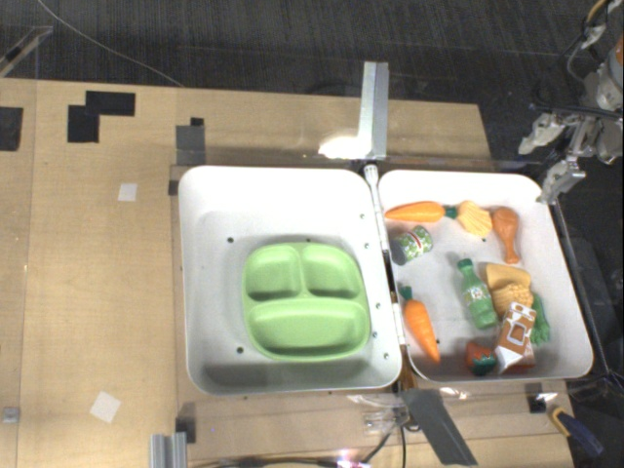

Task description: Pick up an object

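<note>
Bench carries two bins [195,261]; my gripper [570,149], at 2 o'clock, is partly cropped, finger state indeterminate.

Arm [603,27] enters at the upper right corner of the camera view; just a short stretch of it shows, mostly cut off by the frame edge. Gripper [558,154] hangs below it at the far right, over the bench just past the back right corner of the right bin, not inside it. Pale metal fingers [539,133] point left and down, toward that corner. Finger state unreadable at this size. Nothing seen between them.
</note>
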Action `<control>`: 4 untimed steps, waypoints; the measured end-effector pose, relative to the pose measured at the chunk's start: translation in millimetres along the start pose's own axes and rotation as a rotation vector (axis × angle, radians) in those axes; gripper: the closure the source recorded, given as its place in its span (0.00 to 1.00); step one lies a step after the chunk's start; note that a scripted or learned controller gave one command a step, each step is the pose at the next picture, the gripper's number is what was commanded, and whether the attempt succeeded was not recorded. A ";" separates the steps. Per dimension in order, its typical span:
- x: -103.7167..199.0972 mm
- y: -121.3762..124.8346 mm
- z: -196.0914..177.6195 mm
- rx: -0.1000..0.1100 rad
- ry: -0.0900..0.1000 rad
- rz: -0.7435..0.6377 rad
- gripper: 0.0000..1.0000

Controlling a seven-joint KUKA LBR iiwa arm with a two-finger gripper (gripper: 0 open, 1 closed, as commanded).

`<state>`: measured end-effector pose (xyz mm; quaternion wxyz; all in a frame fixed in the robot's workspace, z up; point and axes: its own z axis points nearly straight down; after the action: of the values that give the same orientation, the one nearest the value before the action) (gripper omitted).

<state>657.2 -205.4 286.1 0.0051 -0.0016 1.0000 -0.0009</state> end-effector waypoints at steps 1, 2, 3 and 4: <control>49.7 2.3 151.3 -0.003 0.013 0.181 0.00; 96.5 28.7 194.9 0.002 -0.006 0.131 0.00; 128.3 43.0 194.2 0.002 -0.007 0.085 0.00; 156.6 94.5 192.9 0.001 -0.011 0.086 0.00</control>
<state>502.2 -111.8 91.4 0.0108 0.0412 0.9991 -0.0010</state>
